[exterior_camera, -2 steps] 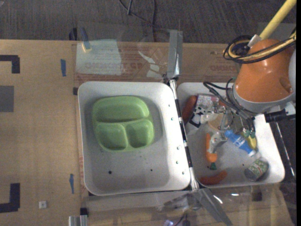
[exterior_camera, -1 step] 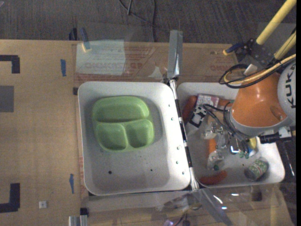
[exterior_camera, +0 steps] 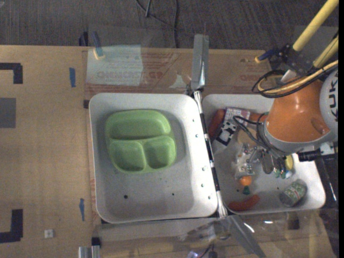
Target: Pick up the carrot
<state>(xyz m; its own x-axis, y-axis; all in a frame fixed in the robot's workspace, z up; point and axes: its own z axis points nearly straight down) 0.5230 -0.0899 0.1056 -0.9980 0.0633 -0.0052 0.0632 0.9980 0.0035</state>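
The carrot (exterior_camera: 245, 181) is a small orange piece with a green tip, lying in the middle of the right white bin (exterior_camera: 317, 198). My gripper (exterior_camera: 246, 165) hangs directly over it, its metal tip just above or touching the carrot's upper end. The arm's orange band (exterior_camera: 295, 117) covers the bin's upper right part and hides what lies below it.
A red sausage (exterior_camera: 244, 203) lies near the right bin's front wall, with a grey can (exterior_camera: 293, 193) at the front right. A brown hot dog (exterior_camera: 216, 121) and a black-and-white box (exterior_camera: 228, 131) sit at the back left. The left bin (exterior_camera: 107, 198) holds a green divided tray (exterior_camera: 141, 140).
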